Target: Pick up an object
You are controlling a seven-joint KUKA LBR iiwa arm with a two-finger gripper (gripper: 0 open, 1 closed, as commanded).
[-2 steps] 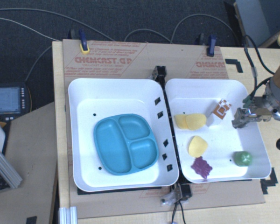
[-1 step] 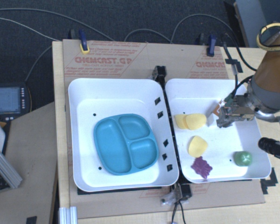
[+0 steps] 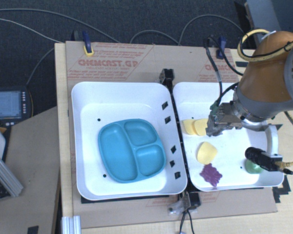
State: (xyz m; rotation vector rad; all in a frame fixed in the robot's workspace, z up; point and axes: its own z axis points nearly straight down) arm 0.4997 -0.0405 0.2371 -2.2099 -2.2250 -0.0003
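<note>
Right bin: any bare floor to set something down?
Yes: the right bin's far strip behind the end effector. Crowded near the divider: yellow pieces, yellow lump, purple toy; green object in the near right corner.

2 white bins: left bin (image 3: 83, 130), right bin (image 3: 234, 179). Left: 1 blue divided plate (image 3: 132, 150). Right: 2 yellow pieces, far one (image 3: 193, 126), near one (image 3: 206, 152); 1 purple piece (image 3: 211, 174); 1 green item (image 3: 252, 167), partly hidden
</note>
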